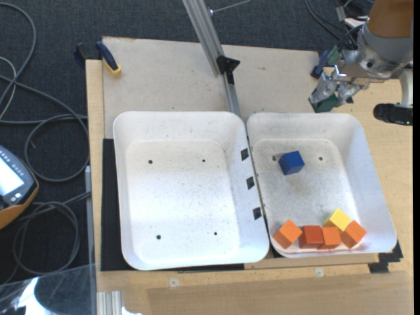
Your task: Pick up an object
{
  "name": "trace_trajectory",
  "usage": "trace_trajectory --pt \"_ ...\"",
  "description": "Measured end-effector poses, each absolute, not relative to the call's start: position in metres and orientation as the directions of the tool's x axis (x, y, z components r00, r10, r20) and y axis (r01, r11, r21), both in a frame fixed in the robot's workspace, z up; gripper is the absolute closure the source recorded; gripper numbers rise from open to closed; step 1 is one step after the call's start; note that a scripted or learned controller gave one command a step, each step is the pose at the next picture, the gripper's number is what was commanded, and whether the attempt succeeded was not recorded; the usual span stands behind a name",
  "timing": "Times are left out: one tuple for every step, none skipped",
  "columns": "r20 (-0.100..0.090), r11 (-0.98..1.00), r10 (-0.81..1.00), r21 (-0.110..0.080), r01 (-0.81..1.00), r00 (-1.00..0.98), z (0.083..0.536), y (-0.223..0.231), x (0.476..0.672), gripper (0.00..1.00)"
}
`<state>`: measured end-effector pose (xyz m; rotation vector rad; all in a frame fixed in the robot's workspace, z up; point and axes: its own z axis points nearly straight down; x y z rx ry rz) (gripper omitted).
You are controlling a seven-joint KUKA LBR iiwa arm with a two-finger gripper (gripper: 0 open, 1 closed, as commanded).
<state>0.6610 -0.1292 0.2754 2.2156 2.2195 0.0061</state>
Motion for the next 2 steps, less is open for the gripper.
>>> trace_trajectory --pt "0.003 0.006 1.0 -0.004 1.0 -0.006 0.263 -0.073 0.645 1.0" --pt "0.003 0.006 1.0 -0.004 1.0 -0.006 0.264 -0.027 0.636 1.0"
